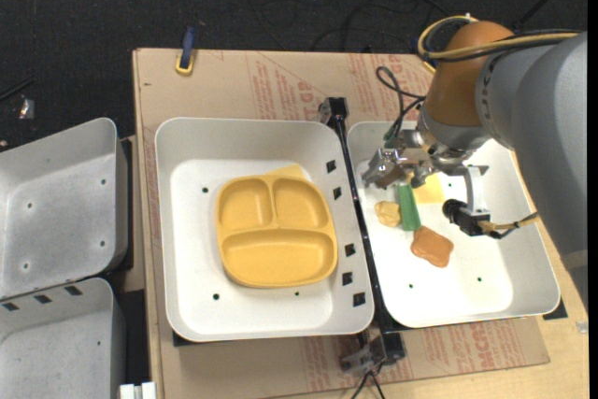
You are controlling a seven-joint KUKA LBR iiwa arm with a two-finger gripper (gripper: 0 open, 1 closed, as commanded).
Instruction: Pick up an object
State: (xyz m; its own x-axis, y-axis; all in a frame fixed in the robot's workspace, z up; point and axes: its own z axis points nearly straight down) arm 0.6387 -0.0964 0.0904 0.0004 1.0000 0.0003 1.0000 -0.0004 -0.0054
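Two shallow white bins are seen side by side on the surface (243, 75), which is covered with brown cardboard. In the left bin (177, 201) a yellow divided tray (277, 232) is laid flat, with its two small compartments toward the far side. The right bin (495, 294) is reached into by the grey arm (533, 98) (its orange band at the wrist), and the end effector (400, 165) is held low over the bin's far left part. Just below it a green stick-shaped object (407, 206) is seen, touching or nearly touching the metal parts; whether it is clamped cannot be told. A pale yellow piece (387, 213) lies against the green object's left side, and an orange-brown piece (433, 248) lies near its lower end.
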